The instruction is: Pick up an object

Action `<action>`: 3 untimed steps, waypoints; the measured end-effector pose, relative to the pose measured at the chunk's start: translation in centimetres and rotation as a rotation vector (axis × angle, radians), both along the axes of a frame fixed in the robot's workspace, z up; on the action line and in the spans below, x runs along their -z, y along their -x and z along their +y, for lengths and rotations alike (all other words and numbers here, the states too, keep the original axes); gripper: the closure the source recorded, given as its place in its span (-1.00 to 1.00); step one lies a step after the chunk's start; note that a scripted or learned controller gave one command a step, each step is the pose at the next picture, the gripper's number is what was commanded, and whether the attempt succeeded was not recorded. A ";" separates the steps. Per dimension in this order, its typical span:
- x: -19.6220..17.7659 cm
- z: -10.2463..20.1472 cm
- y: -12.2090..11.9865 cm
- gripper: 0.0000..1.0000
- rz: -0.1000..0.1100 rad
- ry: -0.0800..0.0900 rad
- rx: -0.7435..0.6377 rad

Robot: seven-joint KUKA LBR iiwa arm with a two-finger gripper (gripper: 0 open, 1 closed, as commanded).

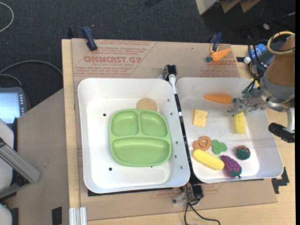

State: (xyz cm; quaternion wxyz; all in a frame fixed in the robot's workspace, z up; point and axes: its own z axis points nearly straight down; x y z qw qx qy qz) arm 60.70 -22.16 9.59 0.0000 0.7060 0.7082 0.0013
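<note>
The right bin (267,170) holds several toy foods. An orange carrot (218,98) lies at the back, with a yellow cheese wedge (200,118) in front of it. A small yellow corn cob (239,123) lies toward the bin's right. An orange ring (203,142), a green broccoli piece (218,147), a large corn cob (208,159), a purple eggplant (231,166) and a dark green and red piece (242,152) sit along the front. My gripper (240,108) hangs low just behind the small corn cob and right of the carrot's tip. Nothing is visibly held.
The left bin (91,125) holds a green divided plate (139,138) with a tan round disc (146,104) behind it. A second small carrot (218,55) lies on the board behind the right bin. The arm (281,71) with its orange band reaches over the bin's right rim.
</note>
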 end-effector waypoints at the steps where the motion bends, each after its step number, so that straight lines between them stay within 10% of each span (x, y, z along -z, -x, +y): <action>1: 1.1 4.0 8.9 1.00 0.007 -0.001 0.005; 2: 1.0 13.2 8.3 1.00 0.001 -0.002 -0.005; 3: -9.5 17.5 10.6 1.00 -0.006 0.001 -0.003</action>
